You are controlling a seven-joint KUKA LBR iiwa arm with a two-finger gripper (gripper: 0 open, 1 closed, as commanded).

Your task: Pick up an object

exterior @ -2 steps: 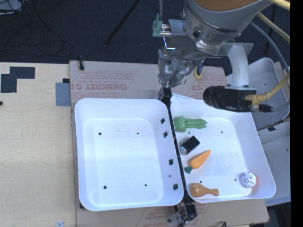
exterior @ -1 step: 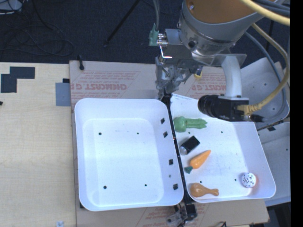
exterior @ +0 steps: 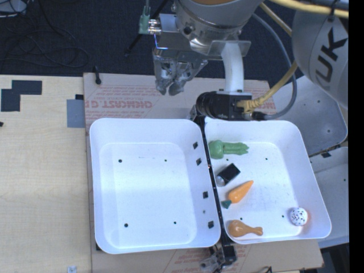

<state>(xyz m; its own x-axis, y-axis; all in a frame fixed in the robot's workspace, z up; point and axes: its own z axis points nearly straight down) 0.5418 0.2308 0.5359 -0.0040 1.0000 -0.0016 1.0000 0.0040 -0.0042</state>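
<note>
Over in the right bin (exterior: pixel 310 169), along its inner edge, lie the things I could pick from: a green toy vegetable (exterior: pixel 227 149) near the top, a small black block (exterior: pixel 229 172) just below it with a little silvery piece touching its lower left corner, an orange toy carrot (exterior: pixel 240 191) with a green tip further down, a tan gourd-shaped toy (exterior: pixel 244 228) by the near wall, and a white speckled ball (exterior: pixel 298 215) off alone toward the near right corner. That makes one of each, five main objects, all resting on the bin floor and none of them lifted. The left bin (exterior: pixel 102 152) sits touching the right one along a shared black-clipped edge, so two bins in all, both on a cardboard sheet (exterior: pixel 122 101) laid over my pale wooden surface (exterior: pixel 40 181). My hand (exterior: pixel 175 81) hangs high above the far edge of the bins, over the cardboard and well apart from every object; nothing sits between its fingers, though from this angle I cannot tell whether they are spread or closed. I judge this to be the very start of a try: no target is approached yet. My next move calls for swinging toward the right bin, settling over one object, perhaps the carrot, which lies apart from its neighbours, and descending with the fingers straddling it.
</note>
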